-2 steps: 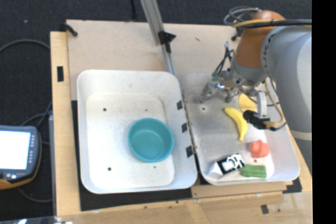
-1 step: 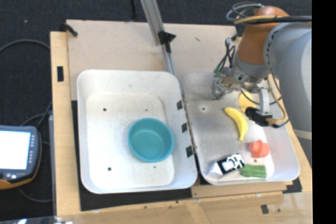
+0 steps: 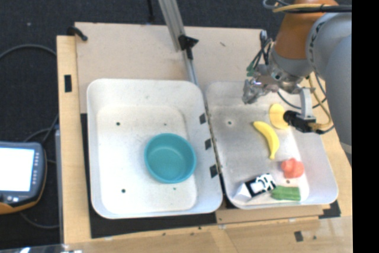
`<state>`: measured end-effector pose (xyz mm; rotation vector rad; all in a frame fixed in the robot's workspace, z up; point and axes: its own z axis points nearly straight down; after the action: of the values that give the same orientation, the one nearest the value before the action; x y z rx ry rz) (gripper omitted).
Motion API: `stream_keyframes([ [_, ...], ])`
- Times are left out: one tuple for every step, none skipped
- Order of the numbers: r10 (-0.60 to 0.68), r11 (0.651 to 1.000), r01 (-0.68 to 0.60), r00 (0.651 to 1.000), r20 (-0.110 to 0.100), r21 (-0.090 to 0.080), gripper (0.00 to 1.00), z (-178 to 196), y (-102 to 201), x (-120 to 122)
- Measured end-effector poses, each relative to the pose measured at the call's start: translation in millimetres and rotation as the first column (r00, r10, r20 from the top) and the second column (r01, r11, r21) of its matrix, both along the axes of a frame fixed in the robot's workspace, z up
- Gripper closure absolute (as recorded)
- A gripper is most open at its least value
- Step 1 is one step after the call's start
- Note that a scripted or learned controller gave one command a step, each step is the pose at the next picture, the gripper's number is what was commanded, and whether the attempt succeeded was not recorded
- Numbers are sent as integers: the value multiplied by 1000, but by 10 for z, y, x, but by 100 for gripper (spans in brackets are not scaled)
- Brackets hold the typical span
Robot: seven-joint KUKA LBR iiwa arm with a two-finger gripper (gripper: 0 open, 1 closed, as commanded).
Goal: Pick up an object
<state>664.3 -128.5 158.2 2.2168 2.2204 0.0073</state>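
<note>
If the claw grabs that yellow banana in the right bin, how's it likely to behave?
The banana looks like smooth toy plastic, so probably stiff, light and a bit slippery. Its curved, tapering shape may let it pivot or rock if pinched off-centre. It lies apart from the other items, so a push would likely slide it freely across the right bin.

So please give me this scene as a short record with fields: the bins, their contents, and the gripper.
left bin: teal bowl, upright
right bin: banana, yellow piece, red piece, green piece, black-and-white item
gripper: over the right bin's far end, nothing visibly held
arm: reaches in from the right
</note>
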Motion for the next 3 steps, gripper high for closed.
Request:
stream_keyframes([
  [-5, 1000, 5, 1000, 2, -2, 100, 570, -90, -36],
  [1, 1000, -1, 1000, 1, -1, 100, 1008, -100, -22],
  [5, 1000, -5, 1000, -4, 1, 100, 1095, 397, -250],
])
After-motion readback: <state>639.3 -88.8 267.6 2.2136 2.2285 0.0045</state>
